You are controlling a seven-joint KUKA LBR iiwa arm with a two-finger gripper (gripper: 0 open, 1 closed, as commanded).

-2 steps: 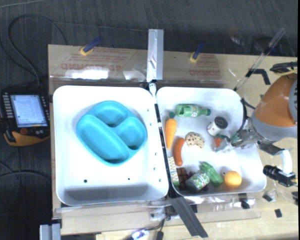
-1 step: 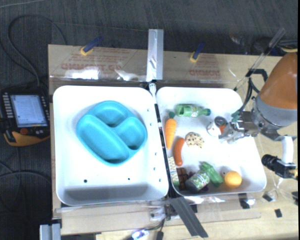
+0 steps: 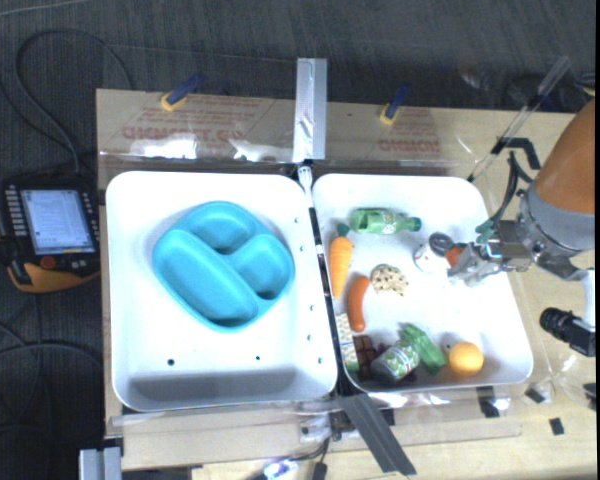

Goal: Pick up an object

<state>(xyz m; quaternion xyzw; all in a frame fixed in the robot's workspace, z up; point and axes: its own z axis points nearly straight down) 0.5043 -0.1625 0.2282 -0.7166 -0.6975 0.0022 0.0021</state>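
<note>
**Arm at the right bin's edge, nothing lifted yet**

Closest to the lens, along the bottom of the frame, sits the front wall of the right bin (image 3: 500, 376), and just behind it you have a crowded corner: an orange ball (image 3: 465, 358), a green packet (image 3: 423, 346) and a dark wrapped item (image 3: 392, 364) touching one another. Further up the frame lie a carrot (image 3: 340, 260) and a red sausage (image 3: 357, 302) against the divider, a cookie (image 3: 388, 279) mid-bin, and a green bottle (image 3: 383, 221) near the back wall.

Your gripper (image 3: 470, 261) hangs at the right side of the frame over the bin's right portion, beside a small white piece (image 3: 424, 258) and a dark round one (image 3: 440, 241). Whether the jaws are apart or closed you cannot tell; clutter hides them. Nothing visibly sits between them, so judge the pick as not yet made.

At centre left, the left bin (image 3: 130, 368) carries a blue divided tray (image 3: 223, 262). Loose single items like the cookie probably offer the cleanest grasp.
</note>
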